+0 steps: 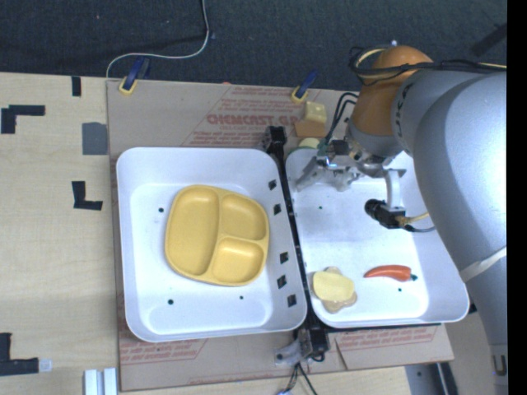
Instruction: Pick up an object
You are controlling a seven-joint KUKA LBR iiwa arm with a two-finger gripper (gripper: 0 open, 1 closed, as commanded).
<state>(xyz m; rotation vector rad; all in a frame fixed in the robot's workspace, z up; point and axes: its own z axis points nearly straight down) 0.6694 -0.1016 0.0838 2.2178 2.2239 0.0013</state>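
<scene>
The jaws [333, 168] hung at the far end of the right bin [439, 301], near its 12 o'clock rim and close to the divider between the two bins. Metal parts and cables crowded around them, so whether they stood wide or narrow could not be told, and nothing could be seen between them. Above them sat the orange band [380, 105] of the grey arm [461, 146], which filled the view's 3 o'clock side.

Two loose objects lay in the right bin, both well apart from the jaws, toward 6 o'clock from them at the bin's near end. One was a pale yellow food-shaped toy [333, 290] lying flat, close to the divider. The other was a slim red chili pepper toy [389, 273], at 3 o'clock from the yellow piece and apart from it, lying roughly crosswise in the bin. A small black part on a cable [385, 213] hung between the jaws and the pepper.

The left bin [140, 303] held one thing: a yellow divided plate [217, 234] with three compartments, lying flat near the middle.

Both bins rested on a cardboard sheet [206, 109] on the bench [49, 245]. Two clamps, one [132, 74] at the sheet's far left corner and another [303, 85] near its far edge, gripped the cardboard.
</scene>
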